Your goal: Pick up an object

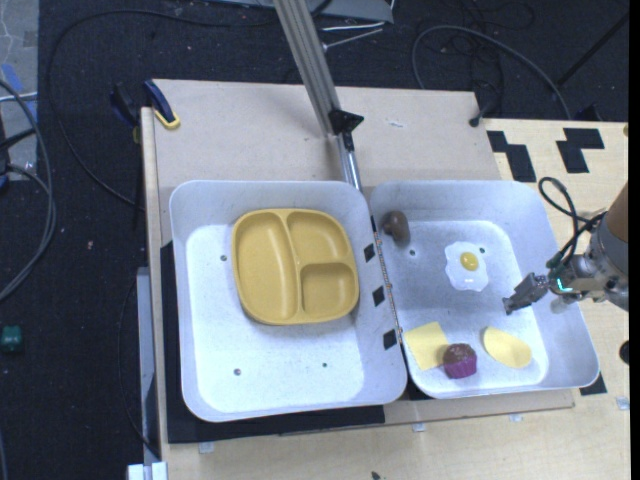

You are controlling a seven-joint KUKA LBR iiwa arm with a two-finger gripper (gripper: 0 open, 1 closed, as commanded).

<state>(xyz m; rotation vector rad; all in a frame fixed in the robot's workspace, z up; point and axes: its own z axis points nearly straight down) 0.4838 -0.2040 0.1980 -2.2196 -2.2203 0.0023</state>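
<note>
You had two white bins (200, 268), one yellow tray (295, 266), and five small items (all left of the gripper (520, 296)).

divided tray (296, 266) in left bin (200, 368), toy foods (467, 266) in right bin (570, 358)

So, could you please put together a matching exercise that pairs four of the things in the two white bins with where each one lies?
Things:
1. yellow plastic divided tray
2. white-and-yellow toy fried egg
3. small brown rounded lump
4. purple toy piece

Places:
A. right bin, near front edge, beside a yellow square slice
B. left bin
C. right bin, far left corner
D. right bin, middle, left of the pincer

Pairs: 1-B, 2-D, 3-C, 4-A
</note>
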